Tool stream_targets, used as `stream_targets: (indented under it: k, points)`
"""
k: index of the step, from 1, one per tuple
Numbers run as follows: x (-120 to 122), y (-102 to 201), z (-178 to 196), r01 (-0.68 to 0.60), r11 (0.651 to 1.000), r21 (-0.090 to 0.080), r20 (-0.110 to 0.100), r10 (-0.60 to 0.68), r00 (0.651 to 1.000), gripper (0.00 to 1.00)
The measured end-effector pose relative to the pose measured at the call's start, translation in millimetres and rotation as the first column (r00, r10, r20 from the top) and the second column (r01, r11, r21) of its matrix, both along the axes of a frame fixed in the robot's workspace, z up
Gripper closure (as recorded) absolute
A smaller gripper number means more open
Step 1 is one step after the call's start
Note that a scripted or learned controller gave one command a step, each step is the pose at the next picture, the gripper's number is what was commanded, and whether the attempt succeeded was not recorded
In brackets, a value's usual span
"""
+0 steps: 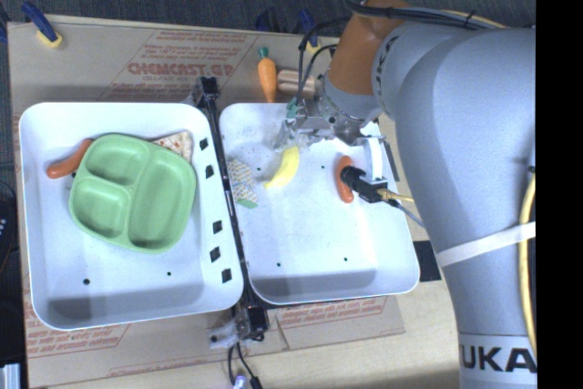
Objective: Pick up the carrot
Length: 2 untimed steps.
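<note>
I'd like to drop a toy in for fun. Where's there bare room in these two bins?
Right bin: the near half, below the banana, is bare. Left bin: a bare strip in front of the green plate. Crowded: around the gripper and banana.

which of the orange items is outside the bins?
The orange carrot with the green top, lying on the cardboard just beyond the right white bin's far rim. The orange sausage-shaped piece lies inside that bin; another lies in the left bin.

green tray [133,193] left bin | banana [283,169] right bin | hotdog [343,179] right bin
</note>
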<state>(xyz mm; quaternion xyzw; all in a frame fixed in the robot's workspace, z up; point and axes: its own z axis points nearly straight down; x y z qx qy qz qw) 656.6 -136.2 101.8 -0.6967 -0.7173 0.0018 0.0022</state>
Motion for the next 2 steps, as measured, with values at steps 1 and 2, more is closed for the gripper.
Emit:
stream_targets:
  k: [1, 2]
  points:
    - [0.0, -10.6, 249.0, 0.160, 0.987, -0.001, 0.005, -0.160, 0.987, 1.00]
    - [-50.5, -3.4, 128.1, 0.046, 0.999, 0.000, 0.000, -0.046, 0.999, 1.00]
